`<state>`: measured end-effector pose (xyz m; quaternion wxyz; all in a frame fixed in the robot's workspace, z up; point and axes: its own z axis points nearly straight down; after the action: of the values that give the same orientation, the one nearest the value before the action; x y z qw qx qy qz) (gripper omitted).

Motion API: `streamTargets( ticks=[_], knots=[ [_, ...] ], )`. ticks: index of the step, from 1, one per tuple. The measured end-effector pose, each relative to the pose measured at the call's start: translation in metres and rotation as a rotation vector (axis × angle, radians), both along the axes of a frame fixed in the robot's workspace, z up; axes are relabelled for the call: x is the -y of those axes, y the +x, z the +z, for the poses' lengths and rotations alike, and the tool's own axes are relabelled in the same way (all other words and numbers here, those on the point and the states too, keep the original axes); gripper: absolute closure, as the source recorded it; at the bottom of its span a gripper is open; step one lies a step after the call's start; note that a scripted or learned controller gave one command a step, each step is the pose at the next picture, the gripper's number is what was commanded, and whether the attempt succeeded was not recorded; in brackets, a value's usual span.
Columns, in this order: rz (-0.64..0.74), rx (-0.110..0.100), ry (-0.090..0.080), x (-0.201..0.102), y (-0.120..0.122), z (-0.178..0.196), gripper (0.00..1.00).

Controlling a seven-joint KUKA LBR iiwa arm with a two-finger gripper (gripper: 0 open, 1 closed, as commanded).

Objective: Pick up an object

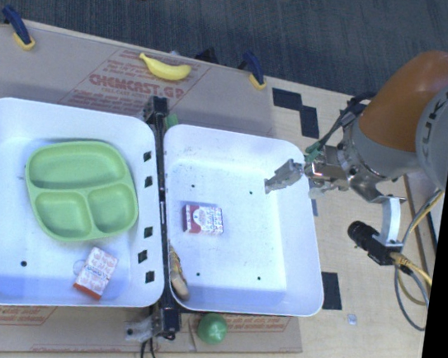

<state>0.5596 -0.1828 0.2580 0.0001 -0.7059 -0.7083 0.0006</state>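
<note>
Grey gripper (284,177) hung over right bin (294,268) near its far right corner; finger state unclear. Red carton (202,218) lay mid-bin, well apart.

My arm (411,102) is grey, with a broad, rounded orange band above the wrist. Below that sits a grey metal wrist block with a small green and a small red light spot showing on it. My gripper (281,177) is dull grey metal. Thin black cables run along the wrist, and a white bracket carries a black cylinder with a yellow cable.
</note>
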Motion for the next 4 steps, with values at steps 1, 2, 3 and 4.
streamTargets(
  ticks=[1,2,3,4],
  knots=[
    [0.002,-0.006,0.002,0.014,0.028,-0.144,0.00],
    [0.001,0.002,0.001,0.028,0.094,-0.074,0.00],
    [0.005,-0.003,0.002,0.027,0.097,-0.150,0.00],
    [0.001,0.000,0.001,0.028,0.012,-0.064,0.00]
  ],
)
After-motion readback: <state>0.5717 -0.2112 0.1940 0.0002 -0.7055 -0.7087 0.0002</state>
